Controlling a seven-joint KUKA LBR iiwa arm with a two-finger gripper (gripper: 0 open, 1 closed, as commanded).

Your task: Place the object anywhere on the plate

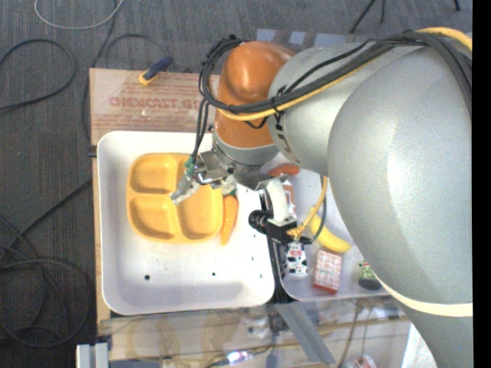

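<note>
A: Carrot [229, 218] — is this the object to be placed? Judged so. It lies in the left bin [115, 282], upright in the view, just beside the right edge of the yellow plate [153, 198], seemingly touching its rim rather than resting on it.

B: And the gripper [196, 176]? It sits over the plate's right compartments, left of and slightly above the carrot's top end. Nothing visible between its fingers [181, 193]; how far apart they stand cannot be told, the metal parts being too small and overlapped to read.

A: Risks from here? If the carrot counts as off the plate, the task remains unfinished. A descent where the gripper now hangs would close on the plate, not the carrot. A sideways sweep could nudge the carrot farther right, toward the wall between the bins.

B: Further right? The second bin [337, 301] holds a banana [331, 241] and a small carton [327, 273], well apart from the plate
</note>
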